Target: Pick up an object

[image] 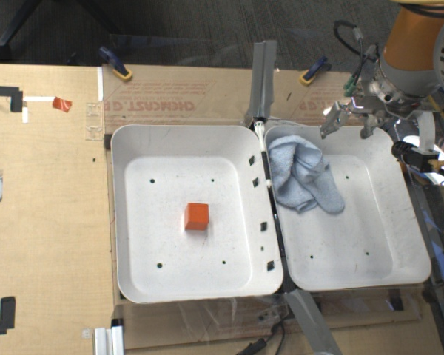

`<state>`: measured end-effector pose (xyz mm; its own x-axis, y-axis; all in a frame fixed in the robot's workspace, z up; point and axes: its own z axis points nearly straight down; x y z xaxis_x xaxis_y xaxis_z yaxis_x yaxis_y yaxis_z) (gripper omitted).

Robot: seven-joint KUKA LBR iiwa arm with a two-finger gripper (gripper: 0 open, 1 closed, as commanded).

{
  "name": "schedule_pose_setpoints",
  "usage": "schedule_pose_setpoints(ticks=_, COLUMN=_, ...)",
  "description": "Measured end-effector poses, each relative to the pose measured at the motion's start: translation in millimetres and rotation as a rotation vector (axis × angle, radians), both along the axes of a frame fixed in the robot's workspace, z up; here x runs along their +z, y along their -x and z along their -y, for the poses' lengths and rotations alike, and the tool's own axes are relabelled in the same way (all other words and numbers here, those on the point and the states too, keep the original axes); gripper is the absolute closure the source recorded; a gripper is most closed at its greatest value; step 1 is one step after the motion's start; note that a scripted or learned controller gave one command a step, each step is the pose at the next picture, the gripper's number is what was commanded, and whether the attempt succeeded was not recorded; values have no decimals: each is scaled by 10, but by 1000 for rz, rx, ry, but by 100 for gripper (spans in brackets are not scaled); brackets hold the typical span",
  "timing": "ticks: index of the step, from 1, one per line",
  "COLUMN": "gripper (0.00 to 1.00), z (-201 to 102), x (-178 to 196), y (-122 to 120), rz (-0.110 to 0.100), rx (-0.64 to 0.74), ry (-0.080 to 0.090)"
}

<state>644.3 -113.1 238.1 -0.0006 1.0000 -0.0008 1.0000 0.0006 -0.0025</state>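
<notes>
A small orange-red block lies near the middle of the left bin. A crumpled grey-blue cloth sits in the right bin, against its upper left corner. My gripper hangs over the back rim of the right bin, up and to the right of the cloth. Its two fingers are spread apart with nothing between them.
A grey divider bar runs between the bins at the back. Two clamps hold the cardboard behind the bins. A wooden board with a small red tag lies to the left. Cables trail by the arm at the right.
</notes>
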Motion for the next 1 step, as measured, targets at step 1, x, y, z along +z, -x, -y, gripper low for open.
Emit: schedule_pose_setpoints(ticks=1, gripper=0, z=-41, x=-1284, y=30, rz=2, rx=308, ry=-1)
